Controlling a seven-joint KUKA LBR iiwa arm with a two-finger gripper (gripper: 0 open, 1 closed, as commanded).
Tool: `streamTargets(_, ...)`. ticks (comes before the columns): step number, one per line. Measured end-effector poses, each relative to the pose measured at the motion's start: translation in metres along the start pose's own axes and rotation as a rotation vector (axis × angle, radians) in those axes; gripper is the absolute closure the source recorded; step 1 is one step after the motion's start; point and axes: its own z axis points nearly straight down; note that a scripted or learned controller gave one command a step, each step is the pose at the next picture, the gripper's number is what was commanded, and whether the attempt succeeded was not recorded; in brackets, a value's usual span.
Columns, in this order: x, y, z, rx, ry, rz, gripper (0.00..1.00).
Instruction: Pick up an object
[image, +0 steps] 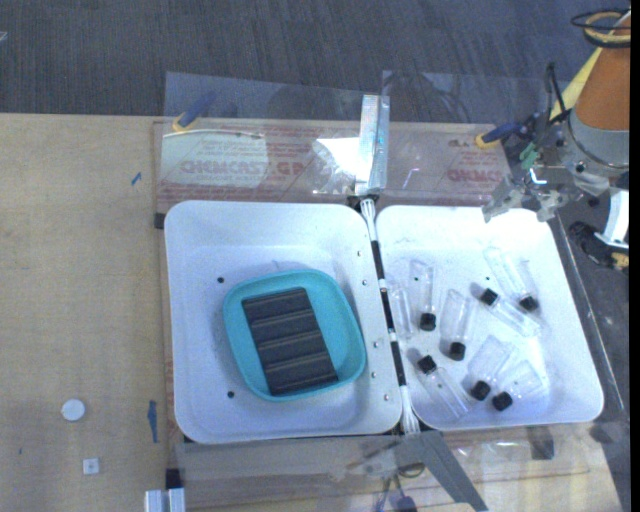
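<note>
A: Where is the claw (522, 196)?

B: At the upper right, above the far right corner of the right-hand shallow white bin (570, 290), hanging from the grey arm with the orange band (606, 85). Cables and small blue parts crowd around it.

A: Is it wide or narrow?

B: I cannot tell; the view is too cluttered there. Nothing from the bins shows in it.

A: And the things to pick?

B: Several clear plastic vials with black caps (455, 322) lie scattered on the floor of that right bin, most on their sides, pointing different ways. One pair lies near the bin's left wall, others toward the near right corner. All are well apart from the claw.

A: The other bin?

B: The left-hand shallow white bin (195, 250) holds a teal rounded plastic tray (345, 335), slightly tilted, with a dark ribbed rectangular block (290, 340) lying inside it.

A: Around the bins?

B: A transparent sheet with red lettering (215, 165) behind them, and the pale wooden worktop (70, 270) to the left, bearing a small white round disc (73, 409).
</note>
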Motion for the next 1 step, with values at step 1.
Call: streamTargets(1,-0.0343,-0.0669,0.0794,0.0,0.0,-0.005,0.0)
